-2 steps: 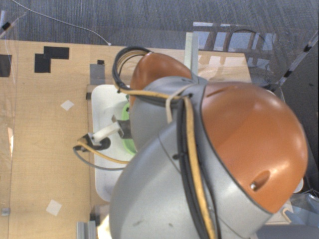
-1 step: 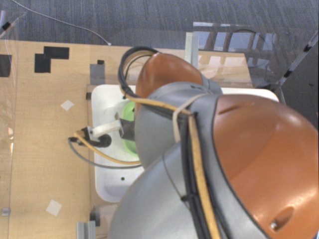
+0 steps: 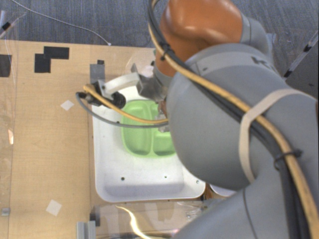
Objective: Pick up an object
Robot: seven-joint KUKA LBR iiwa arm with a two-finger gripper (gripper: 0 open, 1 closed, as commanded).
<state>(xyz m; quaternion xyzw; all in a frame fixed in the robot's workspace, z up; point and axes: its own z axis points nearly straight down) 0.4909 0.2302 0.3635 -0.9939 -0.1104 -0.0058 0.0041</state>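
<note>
Grey robot arm (image 3: 234, 118) looms over a green divided plastic tray (image 3: 144, 133) in a shallow white bin (image 3: 139, 185); gripper state unclear; the grasp may slip off the tray's smooth rim.

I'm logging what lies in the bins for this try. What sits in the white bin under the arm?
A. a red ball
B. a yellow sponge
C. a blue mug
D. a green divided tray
D: a green divided tray lies in the white bin, partly hidden by the grey arm.
</note>
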